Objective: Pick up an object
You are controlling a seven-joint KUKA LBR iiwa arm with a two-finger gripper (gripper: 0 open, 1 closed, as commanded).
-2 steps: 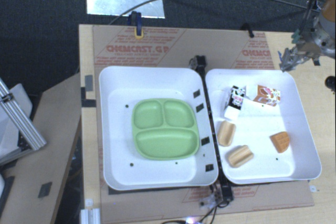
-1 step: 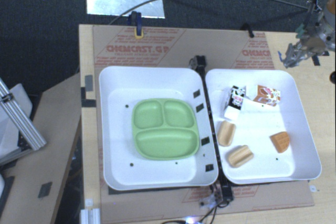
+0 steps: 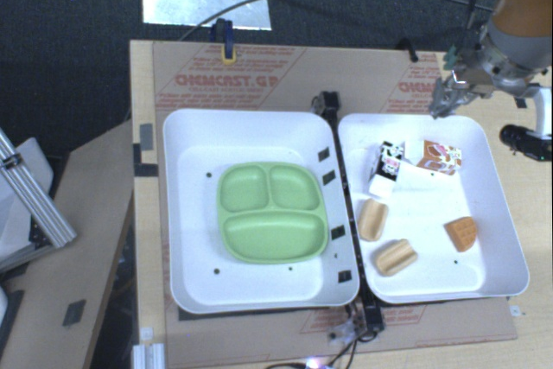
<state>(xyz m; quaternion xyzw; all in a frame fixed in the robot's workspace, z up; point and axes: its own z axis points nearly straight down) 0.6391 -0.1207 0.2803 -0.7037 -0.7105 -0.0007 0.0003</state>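
The right bin (image 3: 497, 212) holds several items: a black-and-white carton (image 3: 388, 166), a flat white packet with an orange-brown print (image 3: 435, 163), a tan bread piece (image 3: 372, 219), a bun-like roll (image 3: 394, 256) and an orange waffle-like piece (image 3: 462, 232). My gripper (image 3: 446, 99) hangs over the bin's far rim, above and behind the packet, clear of every item. Nothing is seen between its fingertips.
The left bin (image 3: 186, 212) holds a green divided plate (image 3: 272, 212). A black clip row runs down the seam between the bins (image 3: 333, 186). A blue clamp (image 3: 225, 37) sits at the bench's far edge. A cable arcs across the back.
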